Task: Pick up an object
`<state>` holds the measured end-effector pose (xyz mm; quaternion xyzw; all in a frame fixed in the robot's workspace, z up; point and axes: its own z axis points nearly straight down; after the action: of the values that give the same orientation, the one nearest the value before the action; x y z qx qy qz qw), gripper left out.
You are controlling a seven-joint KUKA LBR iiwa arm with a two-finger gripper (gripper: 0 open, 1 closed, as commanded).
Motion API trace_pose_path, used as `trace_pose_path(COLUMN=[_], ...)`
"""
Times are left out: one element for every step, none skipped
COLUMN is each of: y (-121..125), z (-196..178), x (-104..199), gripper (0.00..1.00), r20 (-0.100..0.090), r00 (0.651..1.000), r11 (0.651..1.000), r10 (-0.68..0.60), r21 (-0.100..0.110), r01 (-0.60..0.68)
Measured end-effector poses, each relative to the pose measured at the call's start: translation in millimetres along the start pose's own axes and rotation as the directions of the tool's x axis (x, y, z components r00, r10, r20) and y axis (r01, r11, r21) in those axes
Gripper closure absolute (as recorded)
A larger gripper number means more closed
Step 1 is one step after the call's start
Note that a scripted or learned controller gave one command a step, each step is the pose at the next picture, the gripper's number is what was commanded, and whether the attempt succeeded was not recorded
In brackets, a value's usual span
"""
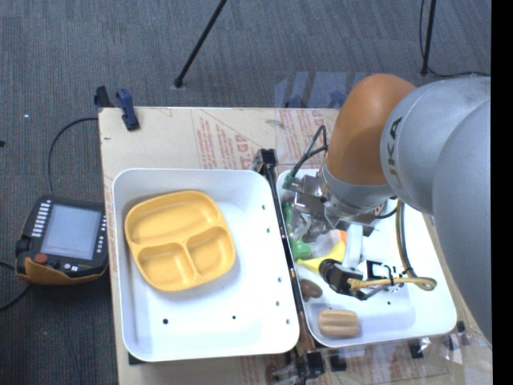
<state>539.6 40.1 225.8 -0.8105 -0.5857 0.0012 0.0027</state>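
Note:
My gripper (304, 219) reaches down into the left part of the right bin (429, 315), under the arm's orange band and grey wrist. Right below it a green object (301, 249) lies against the bin's left wall. A yellow object (330, 257) sits beside the green one, and a thin orange piece (352, 243) stands just right of it. Nearer the front lie a small brown object (310, 289) and a tan, loaf-shaped object (338, 322). The wrist hides whatever is directly under the gripper.
The left bin (240, 319) holds a yellow divided plate (179, 239) in its back left part. A teach pendant (64, 239) lies on the floor left of the bench. Tripod legs stand behind the bench.

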Motion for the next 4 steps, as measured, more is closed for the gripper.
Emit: trace_pose_path(y=[-16.1,16.0,71.0,-14.3], z=[41.4,33.1,39.8,8.6], x=[-50.5,-116.6,-65.7,-26.0], gripper=[1.00,1.00,1.00,1.00], r20=[0.005,0.004,0.002,0.002], r00=[0.982,0.978,0.883,0.921], r11=[0.982,0.978,0.883,0.921], r10=[0.189,0.208,0.469,0.391], r21=[0.005,0.001,0.001,0.004], r01=[-0.189,-0.208,-0.469,-0.391])
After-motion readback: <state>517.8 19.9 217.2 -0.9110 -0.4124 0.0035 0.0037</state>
